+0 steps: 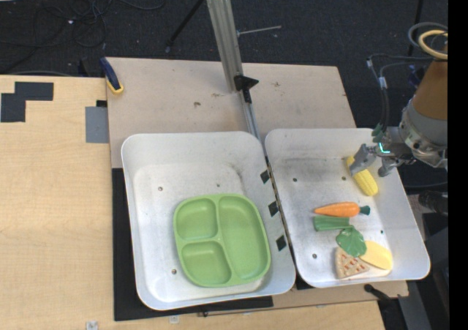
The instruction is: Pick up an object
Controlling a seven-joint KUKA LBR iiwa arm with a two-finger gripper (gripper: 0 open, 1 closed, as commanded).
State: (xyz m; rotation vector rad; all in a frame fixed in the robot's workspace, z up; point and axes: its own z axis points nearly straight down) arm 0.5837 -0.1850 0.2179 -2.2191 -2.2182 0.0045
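Corn [366, 182], a little yellow toy cob, sits in the right bin [307, 270] toward its upper right, tilted. Gripper [373, 162] is right over it with its fingers spread open, one each side of the cob's top end, nothing clamped. Just below lie a carrot [338, 210], something green, and a waffle-looking piece [351, 265]. Left bin [146, 197] has a green divided tray [219, 239].

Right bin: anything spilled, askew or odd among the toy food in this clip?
Nothing stands out. The right bin holds a yellow corn cob by the gripper, an orange carrot, a green vegetable and a waffle-like piece, all lying inside its rim. The green tray sits flat in the left bin.
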